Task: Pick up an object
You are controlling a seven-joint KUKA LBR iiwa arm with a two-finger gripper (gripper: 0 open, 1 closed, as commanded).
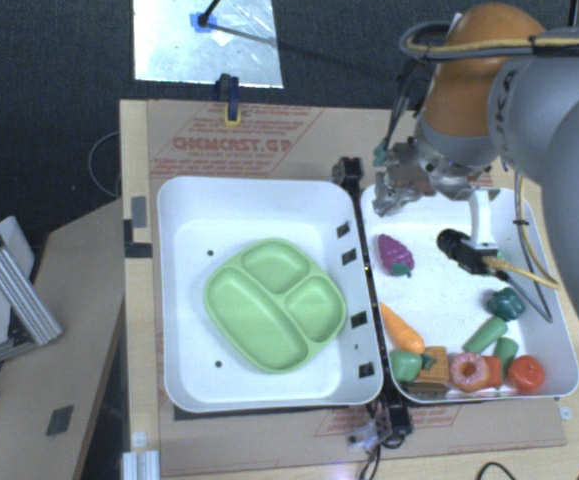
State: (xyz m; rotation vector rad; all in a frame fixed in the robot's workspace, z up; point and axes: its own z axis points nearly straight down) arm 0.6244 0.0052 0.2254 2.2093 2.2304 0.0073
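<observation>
From above, the gripper (397,190) hangs over the far left corner of the right bin (559,343); I cannot tell how its jaws stand. The purple toy (396,254) lies just below it, apart from the other toys. It looks light, stiff and bumpy, so taking it across the narrow middle seems best. The arm (509,78) hides the far corner of the bin.

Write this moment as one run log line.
gripper: over right white bin, far corner | purple toy grapes: nearby, not held | green divided plate: left bin
</observation>
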